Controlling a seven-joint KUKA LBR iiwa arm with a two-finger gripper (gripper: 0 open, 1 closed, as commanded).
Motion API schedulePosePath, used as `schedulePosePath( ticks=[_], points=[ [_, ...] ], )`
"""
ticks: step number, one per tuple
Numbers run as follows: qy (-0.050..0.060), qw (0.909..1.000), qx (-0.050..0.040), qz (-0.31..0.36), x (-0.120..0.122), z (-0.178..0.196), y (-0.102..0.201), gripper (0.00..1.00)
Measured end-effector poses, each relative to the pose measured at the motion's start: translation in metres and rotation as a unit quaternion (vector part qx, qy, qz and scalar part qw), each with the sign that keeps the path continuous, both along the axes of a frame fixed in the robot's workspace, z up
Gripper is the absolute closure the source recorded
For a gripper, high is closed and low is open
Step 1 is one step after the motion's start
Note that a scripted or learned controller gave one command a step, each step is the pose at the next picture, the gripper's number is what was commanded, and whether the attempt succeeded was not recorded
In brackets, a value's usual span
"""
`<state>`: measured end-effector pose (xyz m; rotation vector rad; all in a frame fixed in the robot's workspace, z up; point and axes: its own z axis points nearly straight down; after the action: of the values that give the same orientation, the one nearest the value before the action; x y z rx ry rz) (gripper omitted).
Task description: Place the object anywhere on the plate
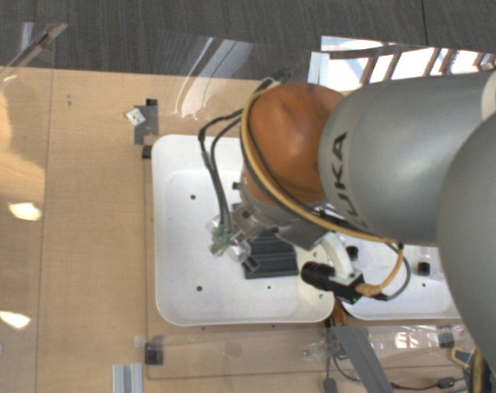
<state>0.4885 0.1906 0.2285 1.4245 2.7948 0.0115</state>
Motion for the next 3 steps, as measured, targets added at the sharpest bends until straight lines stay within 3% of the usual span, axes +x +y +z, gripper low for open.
schedulePosePath(
  ticks=[1, 2, 3],
  points=[
    [0.001, 0.9963, -0.0005, -0.086, 0.082, 0.063, 0.02, 1.0],
    [0.003, 0.9982, -0.0023, -0.06, 0.177, -0.014, 0.009, 1.0],
    [0.001, 0.9879, -0.0017, 0.155, 0.101, -0.093, 0.026, 1.0]
  ],
)
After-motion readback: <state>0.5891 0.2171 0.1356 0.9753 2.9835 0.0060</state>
